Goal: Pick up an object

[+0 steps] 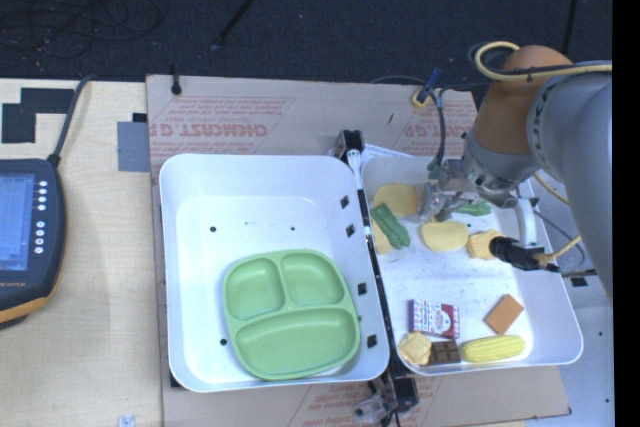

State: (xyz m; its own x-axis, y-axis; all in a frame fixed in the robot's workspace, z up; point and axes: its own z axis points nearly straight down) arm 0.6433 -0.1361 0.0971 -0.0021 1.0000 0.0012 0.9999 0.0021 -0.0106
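Note:
My gripper (438, 203) is low in the right bin (560, 315), at its far side, and the grey arm with the orange band (520, 105) comes in from the right. It hangs between a pale yellow round piece (397, 199) on its left and a yellow oval piece (445, 236) just in front. A small green item (476, 208) lies right beside it. A dark green vegetable (391, 226) rests at a slant near the bin's left wall. The wrist hides what is directly under the gripper.
The right bin also holds a yellow block (483, 244), an orange block (504, 313), a red-and-white box (433, 318), a corn cob (492, 348) and a yellow lump (415, 348) beside a brown piece (446, 352). A green divided plate (290, 315) lies in the left bin (200, 185).

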